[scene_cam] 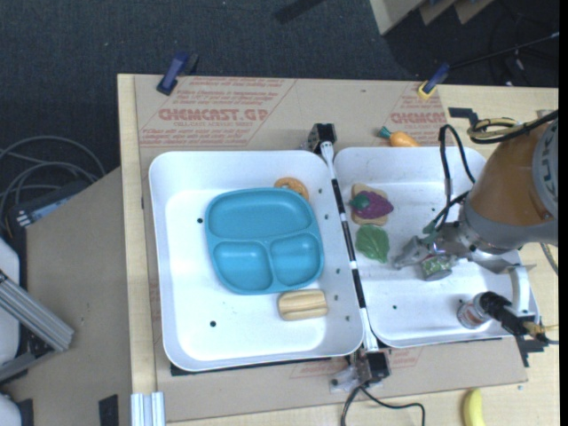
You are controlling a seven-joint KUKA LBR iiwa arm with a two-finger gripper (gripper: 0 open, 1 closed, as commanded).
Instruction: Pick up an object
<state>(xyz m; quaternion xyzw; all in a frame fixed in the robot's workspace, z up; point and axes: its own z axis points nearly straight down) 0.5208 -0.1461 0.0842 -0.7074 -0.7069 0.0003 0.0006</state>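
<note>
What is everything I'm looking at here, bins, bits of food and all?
Bins: two, white, side by side, left, right.
Tray: one, blue, three compartments, left bin.
Bread roll: one, tan, left bin, below tray.
Pastry: one, orange-brown, above tray.
Purple vegetable: one, right bin.
Green leaf: one, right bin.
Carrot: one, orange, bench behind right bin.
Yellow thing: one, bench front edge.
Clamps: two, blue and.
Arm: one, grey and orange; gripper low in right bin.
</note>
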